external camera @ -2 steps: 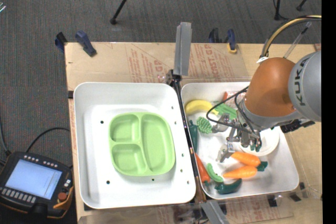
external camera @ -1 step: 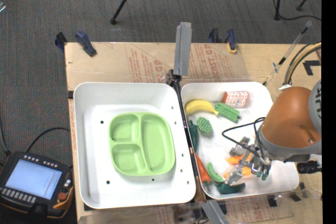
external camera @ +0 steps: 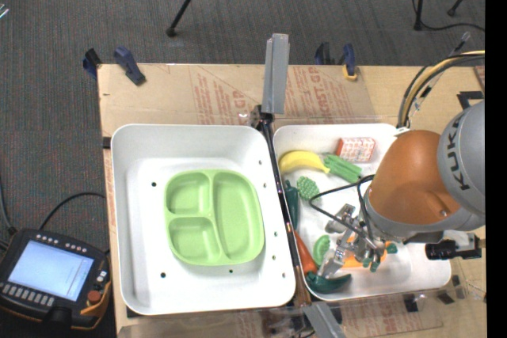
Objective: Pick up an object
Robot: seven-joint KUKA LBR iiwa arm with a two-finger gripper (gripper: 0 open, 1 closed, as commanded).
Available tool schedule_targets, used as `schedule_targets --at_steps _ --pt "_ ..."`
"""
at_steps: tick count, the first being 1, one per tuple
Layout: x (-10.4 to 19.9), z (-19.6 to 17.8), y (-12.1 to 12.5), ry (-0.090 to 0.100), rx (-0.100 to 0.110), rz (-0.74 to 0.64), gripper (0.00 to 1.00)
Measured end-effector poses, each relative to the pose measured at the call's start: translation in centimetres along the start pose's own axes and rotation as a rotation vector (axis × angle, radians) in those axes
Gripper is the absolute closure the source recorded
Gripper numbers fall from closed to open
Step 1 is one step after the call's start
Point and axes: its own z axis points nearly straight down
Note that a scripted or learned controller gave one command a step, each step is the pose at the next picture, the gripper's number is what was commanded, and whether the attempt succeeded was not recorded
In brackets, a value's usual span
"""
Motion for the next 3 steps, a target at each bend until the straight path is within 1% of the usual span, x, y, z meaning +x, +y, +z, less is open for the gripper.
schedule_targets --at_steps 1,2,3 --pt "-6.7 0.5 1.4 0.017 0.002 0.015 0.00" --pt "-4.0 0.5 0.9 0.021 0.004 0.174 0.00" --pt "-12.4 0.5 3.6 0.017 0.006 0.358 0.00"
